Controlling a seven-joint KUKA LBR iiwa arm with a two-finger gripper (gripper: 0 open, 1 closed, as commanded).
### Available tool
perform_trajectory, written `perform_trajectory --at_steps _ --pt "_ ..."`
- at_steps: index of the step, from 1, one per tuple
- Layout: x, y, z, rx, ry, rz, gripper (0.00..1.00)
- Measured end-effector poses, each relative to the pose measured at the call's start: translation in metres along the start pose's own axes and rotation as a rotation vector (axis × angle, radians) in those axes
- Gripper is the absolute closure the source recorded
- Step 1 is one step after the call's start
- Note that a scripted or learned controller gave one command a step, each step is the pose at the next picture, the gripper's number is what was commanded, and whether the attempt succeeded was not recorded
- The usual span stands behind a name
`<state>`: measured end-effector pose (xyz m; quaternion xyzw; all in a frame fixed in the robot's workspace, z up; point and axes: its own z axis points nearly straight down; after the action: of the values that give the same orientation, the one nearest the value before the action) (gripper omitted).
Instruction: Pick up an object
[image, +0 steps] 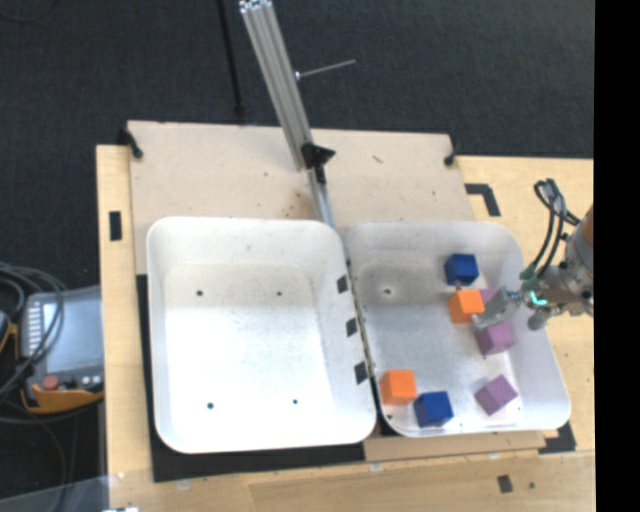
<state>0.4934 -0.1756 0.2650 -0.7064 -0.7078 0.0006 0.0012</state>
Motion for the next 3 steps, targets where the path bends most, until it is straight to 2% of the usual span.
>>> perform_trajectory --at_steps 1,3 --pt "0.0 0.001 -0.002 -0.005 -0.001 0.002 0.0" --pt "-0.011 0.014 0.099 0.001 -0.001 0.004 0.0"
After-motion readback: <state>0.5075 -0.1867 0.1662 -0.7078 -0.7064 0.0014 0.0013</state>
